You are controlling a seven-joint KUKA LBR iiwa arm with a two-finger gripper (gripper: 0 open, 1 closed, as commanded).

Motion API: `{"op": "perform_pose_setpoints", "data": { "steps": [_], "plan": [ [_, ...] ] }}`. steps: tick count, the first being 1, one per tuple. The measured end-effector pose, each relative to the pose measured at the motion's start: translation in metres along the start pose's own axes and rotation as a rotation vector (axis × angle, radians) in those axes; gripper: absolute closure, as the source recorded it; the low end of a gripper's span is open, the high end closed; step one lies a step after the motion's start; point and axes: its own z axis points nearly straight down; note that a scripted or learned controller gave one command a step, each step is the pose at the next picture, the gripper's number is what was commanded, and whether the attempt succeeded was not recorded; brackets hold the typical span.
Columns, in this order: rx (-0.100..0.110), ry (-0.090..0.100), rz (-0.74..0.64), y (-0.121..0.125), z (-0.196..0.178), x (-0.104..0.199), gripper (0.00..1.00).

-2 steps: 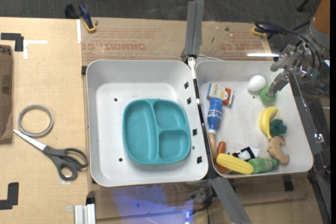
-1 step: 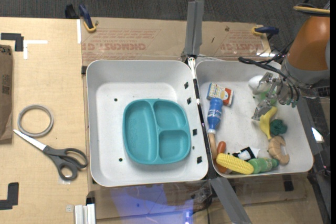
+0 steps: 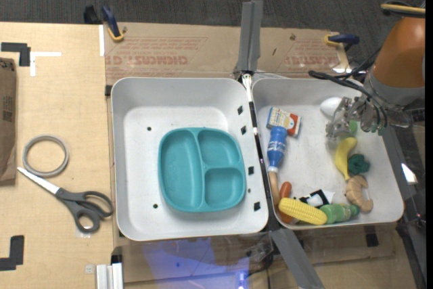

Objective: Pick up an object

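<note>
the arm is at the approach step: no object is lifted yet, and the gripper [image 3: 344, 120] hangs low over the upper right part of the right bin [image 3: 318, 86], just above the top end of the yellow banana [image 3: 344, 153]. whether the pincer is spread or pressed together cannot be told from this slanted look down, since the metal parts blur into one cluster. nothing shows pinched in it. the nearest candidate is the banana, lying along the bin's right side with a dark green toy [image 3: 358, 163] touching it and a tan lumpy piece [image 3: 358, 191] just below. farther off lie a blue bottle [image 3: 276, 145], a small white and orange carton [image 3: 283, 120] and a corn cob [image 3: 302, 211] near the front wall. the next move likely calls for a short drop onto the banana's upper end, then a squeeze, keeping off the green toy. the arm enters from the right, orange band [image 3: 404, 51] high, wrist bent down and leftward into the bin. the left bin [image 3: 135, 95] holds a teal divided plate [image 3: 201, 169]
</note>
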Motion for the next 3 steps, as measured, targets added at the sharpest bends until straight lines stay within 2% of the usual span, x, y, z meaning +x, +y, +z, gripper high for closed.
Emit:
{"op": "perform_pose_setpoints", "data": {
  "steps": [1, 2, 3],
  "plan": [
    [-0.001, 0.005, 0.027, 0.049, -0.097, 0.037, 1.00],
    [-0.003, 0.006, -0.414, 0.037, 0.010, 0.035, 1.00],
    [-0.003, 0.006, -0.414, 0.037, 0.010, 0.035, 0.00]
  ]
}}
